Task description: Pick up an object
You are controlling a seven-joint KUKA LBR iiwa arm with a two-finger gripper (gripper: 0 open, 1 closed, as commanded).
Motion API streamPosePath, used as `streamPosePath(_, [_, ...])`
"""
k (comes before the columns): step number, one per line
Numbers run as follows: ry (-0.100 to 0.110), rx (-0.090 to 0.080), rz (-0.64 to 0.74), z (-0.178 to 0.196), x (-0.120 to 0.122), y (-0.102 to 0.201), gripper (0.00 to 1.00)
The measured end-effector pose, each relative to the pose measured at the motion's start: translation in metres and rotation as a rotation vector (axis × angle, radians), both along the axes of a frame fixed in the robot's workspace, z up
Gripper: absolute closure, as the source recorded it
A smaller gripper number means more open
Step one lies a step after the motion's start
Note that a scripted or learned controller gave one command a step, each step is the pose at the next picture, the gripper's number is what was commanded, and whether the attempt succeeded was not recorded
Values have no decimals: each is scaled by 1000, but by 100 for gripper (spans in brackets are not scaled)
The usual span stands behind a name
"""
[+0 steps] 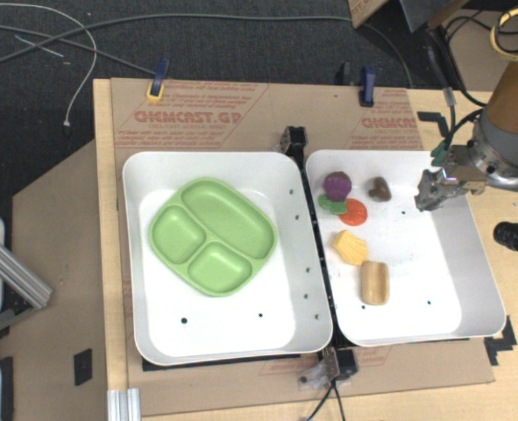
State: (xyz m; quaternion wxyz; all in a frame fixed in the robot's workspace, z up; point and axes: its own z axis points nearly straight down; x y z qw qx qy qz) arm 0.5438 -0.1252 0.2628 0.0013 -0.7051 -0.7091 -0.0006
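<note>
So the hand [431, 191] is hanging over the upper right part of the right bin [451, 274], and honestly I can't make out whether it's open or closed from this angle; nothing is showing in it, so I'm reading it as empty.

The nearest thing to grab is looking like the small brown lump [379, 189], sitting just to the left of the hand at about the same height in the view, apart from it. It's roundish, so no real long axis to line up with. A bit further left, the purple ball [337, 183] is crowding against a green piece [331, 204] and a red-orange piece [354, 211], which are touching or nearly so. Below those, the yellow chunk [351, 248] and the tan block [374, 282] are lying nearer the bin's front, the block's long side running roughly front to back.

The left bin [153, 323] is holding a green divided plate [211, 235]. My guess: a short shift left gets it over the brown lump.
</note>
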Motion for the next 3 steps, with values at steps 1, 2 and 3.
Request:
streamPosePath(1, [2,1,0,-4,-11,62,100])
streamPosePath(2, [2,1,1,-2,-24,111,100])
streamPosePath(3, [3,0,1,-2,-37,166,100])
